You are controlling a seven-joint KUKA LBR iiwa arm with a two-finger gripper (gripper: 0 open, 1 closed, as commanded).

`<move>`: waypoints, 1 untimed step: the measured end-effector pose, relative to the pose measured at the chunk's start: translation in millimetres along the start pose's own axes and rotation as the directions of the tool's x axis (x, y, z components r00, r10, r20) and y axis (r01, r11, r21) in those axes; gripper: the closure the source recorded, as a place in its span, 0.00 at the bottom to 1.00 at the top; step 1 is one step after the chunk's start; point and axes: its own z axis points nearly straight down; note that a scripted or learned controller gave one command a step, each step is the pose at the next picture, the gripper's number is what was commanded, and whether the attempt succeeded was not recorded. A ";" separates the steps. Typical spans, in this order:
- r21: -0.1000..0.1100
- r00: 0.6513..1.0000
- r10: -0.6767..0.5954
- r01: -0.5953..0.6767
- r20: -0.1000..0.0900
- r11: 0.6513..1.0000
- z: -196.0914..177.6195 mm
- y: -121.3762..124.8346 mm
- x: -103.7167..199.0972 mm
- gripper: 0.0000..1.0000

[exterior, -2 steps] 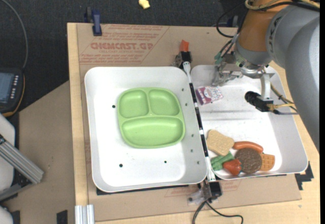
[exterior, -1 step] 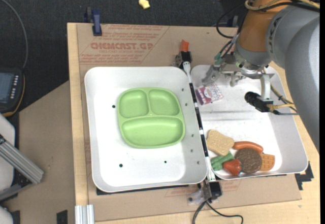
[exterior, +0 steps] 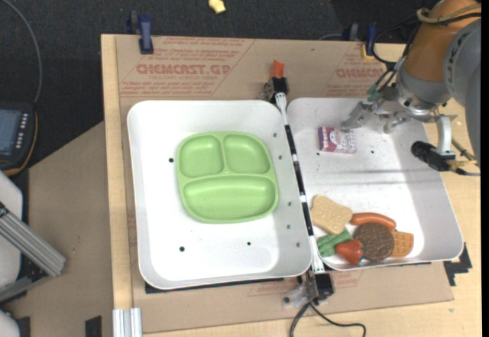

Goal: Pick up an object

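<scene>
A small purple and white packet (exterior: 336, 139) lies flat in the upper left part of the right bin (exterior: 428, 198). My gripper (exterior: 373, 118) hangs over the bin's upper area, just right of the packet and slightly above it. Its fingers are spread open with nothing between them, and the left fingertip (exterior: 353, 121) is close to the packet's upper right corner. A heap of toy food sits at the bin's front edge: a tan cracker (exterior: 330, 213), a hot dog (exterior: 373, 219), a brown patty (exterior: 374, 241), a waffle piece (exterior: 403, 243), a green piece (exterior: 333, 241) and a red piece (exterior: 350, 251).
The left bin (exterior: 153, 175) holds a green divided plate (exterior: 226, 176) at its middle. A ridge with black clips (exterior: 293, 167) separates the two bins. A yellow scrap (exterior: 217, 4) lies on the dark floor beyond the bench.
</scene>
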 end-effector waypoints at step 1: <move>0.002 1.000 -0.001 0.001 -0.001 1.000 -2.1 -84.0 -23.0 0.00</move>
